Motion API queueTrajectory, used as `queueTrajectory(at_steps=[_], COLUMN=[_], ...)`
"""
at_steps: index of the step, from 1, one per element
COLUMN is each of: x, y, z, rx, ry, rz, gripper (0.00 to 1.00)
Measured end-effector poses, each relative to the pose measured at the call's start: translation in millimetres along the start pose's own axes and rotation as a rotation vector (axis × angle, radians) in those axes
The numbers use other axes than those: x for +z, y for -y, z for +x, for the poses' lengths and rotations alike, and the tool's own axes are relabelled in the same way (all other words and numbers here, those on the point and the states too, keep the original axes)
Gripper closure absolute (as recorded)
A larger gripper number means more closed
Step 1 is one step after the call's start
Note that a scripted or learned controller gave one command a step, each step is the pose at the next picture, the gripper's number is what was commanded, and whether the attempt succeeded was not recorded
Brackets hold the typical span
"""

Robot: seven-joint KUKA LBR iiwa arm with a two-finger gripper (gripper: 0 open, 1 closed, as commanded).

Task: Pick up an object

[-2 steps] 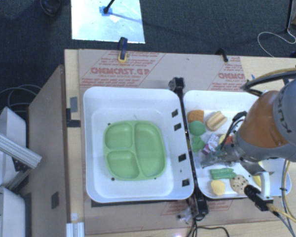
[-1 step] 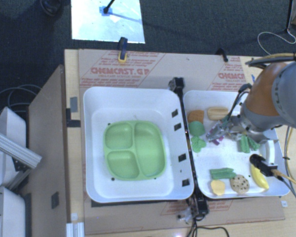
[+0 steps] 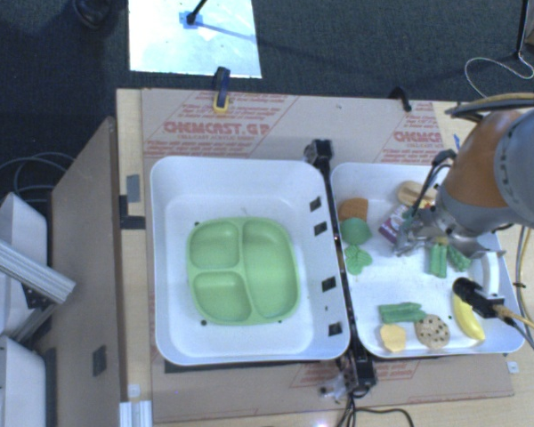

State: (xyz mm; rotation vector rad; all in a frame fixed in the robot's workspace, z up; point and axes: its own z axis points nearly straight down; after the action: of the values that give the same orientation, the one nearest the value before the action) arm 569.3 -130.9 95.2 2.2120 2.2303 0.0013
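Left bin (image 3: 169, 194): holds a green divided tray (image 3: 243, 269), well apart from the arm. Right bin (image 3: 374, 278): scattered small items, namely a brown block (image 3: 353, 208), green ball (image 3: 356, 230), green strip (image 3: 400, 311), yellow piece (image 3: 392, 336), cookie (image 3: 432, 330), green beans (image 3: 439, 260) and a banana (image 3: 467, 317). The gripper (image 3: 408, 238) hangs low over this bin's upper middle, just beside a purple object (image 3: 390, 230), which lies to its left; the likely target. Whether the gripper is spread or pinching cannot be told. The green beans lie just right, long axis roughly upright in view. Open floor sits below, toward the green strip.
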Motion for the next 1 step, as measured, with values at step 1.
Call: queueTrajectory(at_steps=[1], x=[11.4], y=[13.1], z=[50.5], rx=[0.001], ry=[-0.002], rz=[0.001], gripper=[1.0])
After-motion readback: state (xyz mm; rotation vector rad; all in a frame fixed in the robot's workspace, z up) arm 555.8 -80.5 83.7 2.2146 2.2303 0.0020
